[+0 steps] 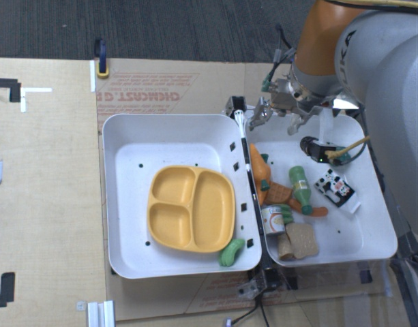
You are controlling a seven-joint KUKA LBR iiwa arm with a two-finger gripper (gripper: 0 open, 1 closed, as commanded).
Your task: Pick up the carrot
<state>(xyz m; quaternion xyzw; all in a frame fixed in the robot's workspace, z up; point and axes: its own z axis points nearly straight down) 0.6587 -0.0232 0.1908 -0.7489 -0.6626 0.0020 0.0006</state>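
The carrot (258,167), orange with a green top, lies in the right bin (372,240) against its left wall, pointing toward the back. My gripper (277,119) hovers over the back left corner of that bin, a little behind and above the carrot. Its fingers are spread open with nothing between them.
Near the carrot lie another orange piece (277,193), a green bottle (301,187), a small can (273,220), a brown bread slice (299,242) and a black-and-white box (337,188). The left bin (120,182) holds a yellow divided plate (192,208) and a green item (231,252).
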